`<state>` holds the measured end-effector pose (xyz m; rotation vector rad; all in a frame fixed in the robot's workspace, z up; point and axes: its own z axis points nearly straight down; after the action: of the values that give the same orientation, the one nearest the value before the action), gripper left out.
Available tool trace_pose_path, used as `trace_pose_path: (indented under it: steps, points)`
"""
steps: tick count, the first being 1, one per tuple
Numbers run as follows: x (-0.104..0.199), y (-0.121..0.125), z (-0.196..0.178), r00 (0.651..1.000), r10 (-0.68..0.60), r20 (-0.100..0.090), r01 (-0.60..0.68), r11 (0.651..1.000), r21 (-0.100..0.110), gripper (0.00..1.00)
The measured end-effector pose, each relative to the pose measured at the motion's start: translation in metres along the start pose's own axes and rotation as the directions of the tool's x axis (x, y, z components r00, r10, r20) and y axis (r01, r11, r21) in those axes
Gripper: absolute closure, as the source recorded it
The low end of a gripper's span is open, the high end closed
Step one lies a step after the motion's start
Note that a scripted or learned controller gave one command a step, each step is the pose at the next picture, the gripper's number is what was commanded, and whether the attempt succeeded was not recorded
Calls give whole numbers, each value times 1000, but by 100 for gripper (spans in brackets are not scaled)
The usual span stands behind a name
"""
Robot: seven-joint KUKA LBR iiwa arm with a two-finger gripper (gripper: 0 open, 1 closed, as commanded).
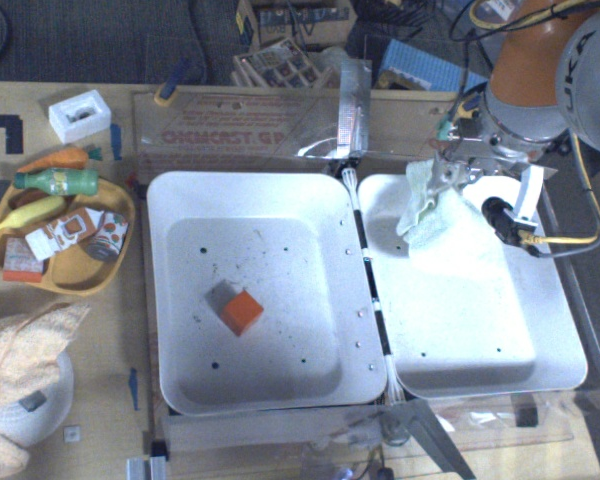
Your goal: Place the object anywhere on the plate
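— In the right bin (500,348), at its far end, what is the arm (540,58) doing?

— It reaches in from the right, grey with the orange band high above the wrist, bent down so the gripper (446,175) sits over the bin's far left corner. A black plug with a yellow cable (555,238) hangs off the wrist.

— Clamped or loose?

— I cannot tell; the tool is too small and washed out. A pale crumpled thing (420,208), whitish-green, meets the gripper at its top and droops down to the bin floor beside the wall.

— And the plate?

— There is a bright rounded white patch (485,190) just right of the crumpled thing, under the wrist. It is overexposed, so I cannot say whether it is a plate.

— Anything else loose?

— An orange block (244,312) with a grey face lies in the left bin (180,208), near its middle, well apart from the gripper.

— The surroundings?

— A wooden bench (100,408). On its left a yellow bowl (80,276) holds a green bottle (60,181) and small packets; a white box (80,116) sits behind it, and a peach cloth (20,353) lies in front. Beyond the bench there are dark floor, cables and a blue box (420,68).

— Any writing?

— "UKA" shows on the arm's casing at the right edge. A clear panel (230,133) behind the bins carries reddish letters, too blurred to read.
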<state>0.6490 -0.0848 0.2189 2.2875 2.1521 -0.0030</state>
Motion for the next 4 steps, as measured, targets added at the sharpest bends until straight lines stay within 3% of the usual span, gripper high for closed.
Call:
trace_pose_path:
  steps: [1,2,3,4]
  points:
    - [1,1,-6,1000,-4,1,4,1000,-4,100]
    - [60,-6,-10,919,-394,-2,394,919,0,100]
    - [117,-19,-17,692,-721,-1,721,692,-2,100]
    - [171,-29,-24,357,-934,2,934,357,-4,100]
